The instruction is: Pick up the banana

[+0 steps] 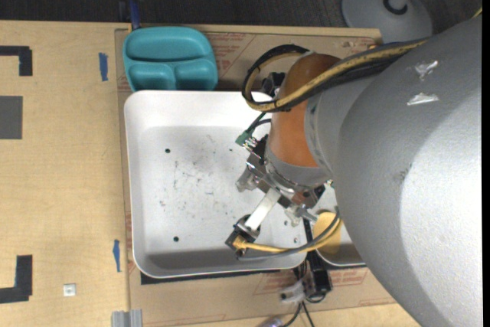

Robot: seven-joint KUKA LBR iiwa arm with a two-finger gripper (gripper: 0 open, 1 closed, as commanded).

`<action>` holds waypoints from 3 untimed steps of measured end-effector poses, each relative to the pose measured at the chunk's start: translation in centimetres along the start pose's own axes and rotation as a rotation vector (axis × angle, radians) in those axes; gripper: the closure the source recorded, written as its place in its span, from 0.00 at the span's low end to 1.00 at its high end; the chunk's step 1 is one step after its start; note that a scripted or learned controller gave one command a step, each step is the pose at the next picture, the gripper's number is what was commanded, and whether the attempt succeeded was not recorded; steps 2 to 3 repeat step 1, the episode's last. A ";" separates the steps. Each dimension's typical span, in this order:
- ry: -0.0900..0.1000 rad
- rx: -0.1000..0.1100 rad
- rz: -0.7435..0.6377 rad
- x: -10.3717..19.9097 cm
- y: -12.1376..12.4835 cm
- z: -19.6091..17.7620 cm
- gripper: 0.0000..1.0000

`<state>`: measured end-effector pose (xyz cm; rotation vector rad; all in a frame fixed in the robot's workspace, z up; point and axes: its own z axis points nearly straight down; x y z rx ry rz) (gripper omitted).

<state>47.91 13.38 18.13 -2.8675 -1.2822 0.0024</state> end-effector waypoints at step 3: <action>0.003 0.001 0.042 4.8 -4.3 9.6 0.00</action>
